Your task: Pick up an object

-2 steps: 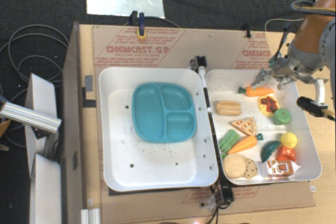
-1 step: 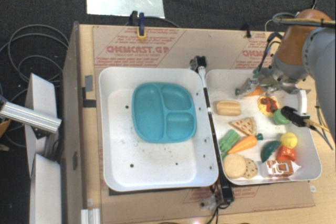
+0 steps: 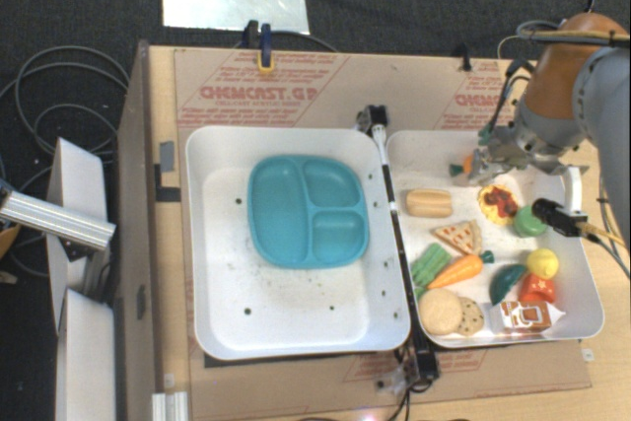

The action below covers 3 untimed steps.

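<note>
Gripper (image 3: 490,163) hangs low at the right bin's (image 3: 592,296) back, finger state can't be told. Toy food crowds just below it, nearest the pizza (image 3: 498,202), likely the target; bread (image 3: 429,203) lies beside.

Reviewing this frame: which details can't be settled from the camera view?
- Grey two-finger gripper: whether anything is held; too small, partly covered by the wrist.
- Small orange item beside the gripper: identity, too small.
- Orange-and-white printed carton in the right white bin: print too small to read.
- Grey arm with orange band: cut off by the right edge.
</note>
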Motion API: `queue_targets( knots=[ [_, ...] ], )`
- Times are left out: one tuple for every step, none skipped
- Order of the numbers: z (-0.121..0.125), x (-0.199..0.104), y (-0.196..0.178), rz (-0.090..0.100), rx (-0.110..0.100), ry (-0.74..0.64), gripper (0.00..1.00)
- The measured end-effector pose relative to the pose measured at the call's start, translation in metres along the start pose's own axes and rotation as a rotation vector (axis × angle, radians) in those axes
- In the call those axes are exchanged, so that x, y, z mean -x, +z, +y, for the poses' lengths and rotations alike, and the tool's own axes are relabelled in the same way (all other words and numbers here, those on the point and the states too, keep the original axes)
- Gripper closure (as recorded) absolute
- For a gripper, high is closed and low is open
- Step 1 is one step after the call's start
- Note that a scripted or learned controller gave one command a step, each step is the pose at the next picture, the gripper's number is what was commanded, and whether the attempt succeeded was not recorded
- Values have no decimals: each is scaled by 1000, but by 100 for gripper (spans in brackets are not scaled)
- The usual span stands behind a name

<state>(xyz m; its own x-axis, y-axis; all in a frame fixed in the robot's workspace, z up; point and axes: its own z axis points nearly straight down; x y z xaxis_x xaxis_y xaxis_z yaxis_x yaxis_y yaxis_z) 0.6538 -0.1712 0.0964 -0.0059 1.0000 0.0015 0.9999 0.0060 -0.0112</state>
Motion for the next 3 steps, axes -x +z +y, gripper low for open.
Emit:
queue_targets(
  knots=[
    [1,0,0,-2,6,-1,0],
    [0,0,-11,1,-2,-2,100],
    [0,0,-11,0,-2,-3,0]
  ],
)
